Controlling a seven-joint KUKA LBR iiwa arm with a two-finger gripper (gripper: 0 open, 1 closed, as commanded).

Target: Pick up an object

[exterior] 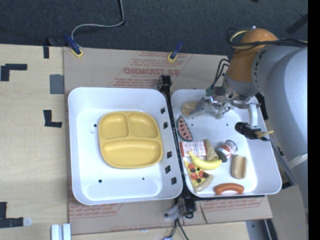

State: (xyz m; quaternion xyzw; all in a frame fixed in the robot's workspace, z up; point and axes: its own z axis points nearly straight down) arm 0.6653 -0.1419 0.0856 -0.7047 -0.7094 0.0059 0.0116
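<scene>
Toy food (210, 164) in right bin (267, 176)

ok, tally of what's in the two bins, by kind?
Divided yellow plate: 1
Toy food: 7 - watermelon slice, banana, pizza slice, sausage, hot dog bun, can, tan piece
Red-and-white packet: 1
Total: 9

I count two white bins (80, 134). The left bin holds one yellow divided plate (131, 139). The right bin holds one watermelon slice (184, 128), one banana (204, 161), one pizza slice (198, 177), two sausages (229, 188).
</scene>
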